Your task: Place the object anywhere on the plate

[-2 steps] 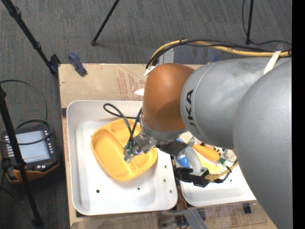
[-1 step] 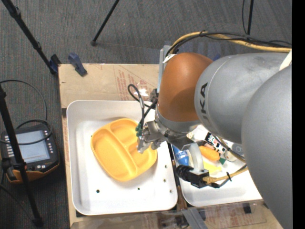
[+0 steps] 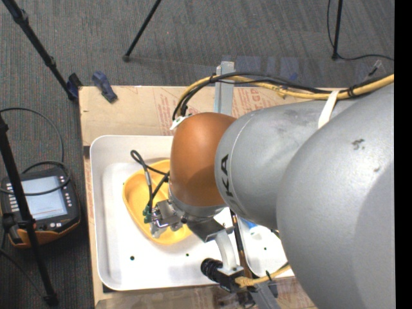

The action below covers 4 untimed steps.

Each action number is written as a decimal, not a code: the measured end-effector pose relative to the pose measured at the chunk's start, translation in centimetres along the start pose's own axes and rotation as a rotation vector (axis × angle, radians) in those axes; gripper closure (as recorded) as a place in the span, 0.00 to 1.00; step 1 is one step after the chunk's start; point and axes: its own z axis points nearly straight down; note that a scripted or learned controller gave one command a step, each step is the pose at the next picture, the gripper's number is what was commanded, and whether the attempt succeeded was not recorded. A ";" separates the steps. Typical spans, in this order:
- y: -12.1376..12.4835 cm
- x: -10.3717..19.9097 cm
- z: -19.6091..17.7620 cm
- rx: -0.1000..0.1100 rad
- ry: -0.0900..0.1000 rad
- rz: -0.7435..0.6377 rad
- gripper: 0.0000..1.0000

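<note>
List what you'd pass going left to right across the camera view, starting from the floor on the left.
Handheld control screen on the floor → left rim of the white bin → yellow plate → orange band of the arm → grey arm.

The counter [image 3: 129, 111] shows a brown, cardboard-like top with faint red print, reaching behind and to the far side of where the jaws work. On it lies a shallow white bin [image 3: 103, 237], its rim running around the spot beneath the jaws. A small dark blue object [image 3: 104, 86] rests at the counter's back corner, well apart from the jaws.
</note>
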 end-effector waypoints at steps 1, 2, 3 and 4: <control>4.3 0.4 3.0 -0.001 0.000 0.025 1.00; 7.0 1.4 4.7 -0.002 0.000 0.018 1.00; 0.7 0.6 -0.4 -0.001 0.000 -0.031 1.00; 1.3 3.0 9.0 -0.021 0.000 -0.393 1.00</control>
